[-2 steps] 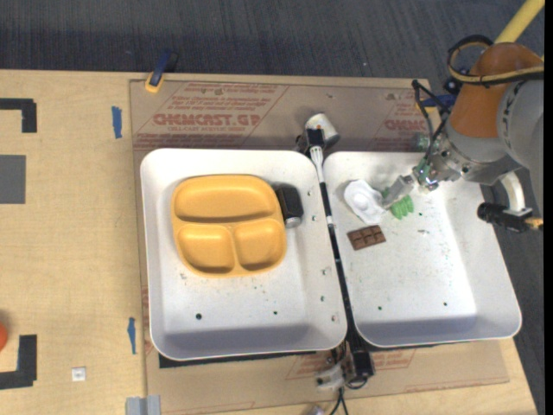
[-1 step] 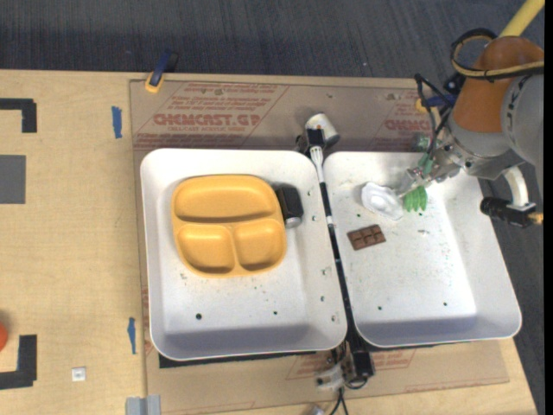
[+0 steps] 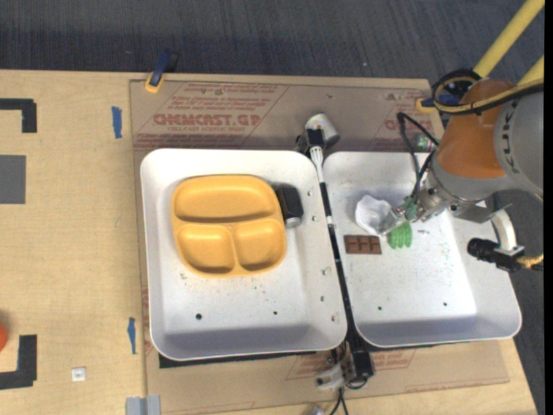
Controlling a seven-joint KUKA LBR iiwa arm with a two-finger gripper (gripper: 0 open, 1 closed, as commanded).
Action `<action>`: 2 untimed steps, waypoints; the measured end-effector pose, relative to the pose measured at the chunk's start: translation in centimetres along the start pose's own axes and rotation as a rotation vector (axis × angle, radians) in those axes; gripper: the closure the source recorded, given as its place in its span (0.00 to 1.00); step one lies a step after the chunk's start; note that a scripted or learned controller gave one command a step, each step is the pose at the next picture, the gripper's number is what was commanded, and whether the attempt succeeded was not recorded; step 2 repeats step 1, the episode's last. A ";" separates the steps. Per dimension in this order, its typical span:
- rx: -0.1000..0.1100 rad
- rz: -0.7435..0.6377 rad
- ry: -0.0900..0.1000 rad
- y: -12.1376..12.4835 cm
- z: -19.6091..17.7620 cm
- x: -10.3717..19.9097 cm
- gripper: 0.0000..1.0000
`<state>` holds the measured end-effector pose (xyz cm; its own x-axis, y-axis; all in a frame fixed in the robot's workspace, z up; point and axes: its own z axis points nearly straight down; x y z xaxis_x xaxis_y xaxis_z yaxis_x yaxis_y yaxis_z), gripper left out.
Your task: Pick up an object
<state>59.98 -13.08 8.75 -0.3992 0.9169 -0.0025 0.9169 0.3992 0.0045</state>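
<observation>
Across the bench, two shallow white bins are set side by side, the left bin and the right bin, on a brown cardboard sheet.

The left bin is occupied by a yellow sectioned tray, moulded with one long compartment at its far side and two smaller ones nearer; a small black object is seen touching its right edge.

Toward the far-left part of the right bin three things are gathered. A crumpled white object, glossy and creased, lies there. Just beside it, to the right, a bright green object is found, small and ribbed in look. A flat brown bar, divided into squares, lies just near of the white object and left of the green one.

The arm, grey with an orange band, is extended in from the right, and the gripper is lowered over the green object's far end, close against the white one. Whether the claw is clenched or released cannot be told, as its tip is blurred among these things.
</observation>
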 end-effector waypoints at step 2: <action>0.003 0.283 0.001 -0.5 -9.8 6.1 1.00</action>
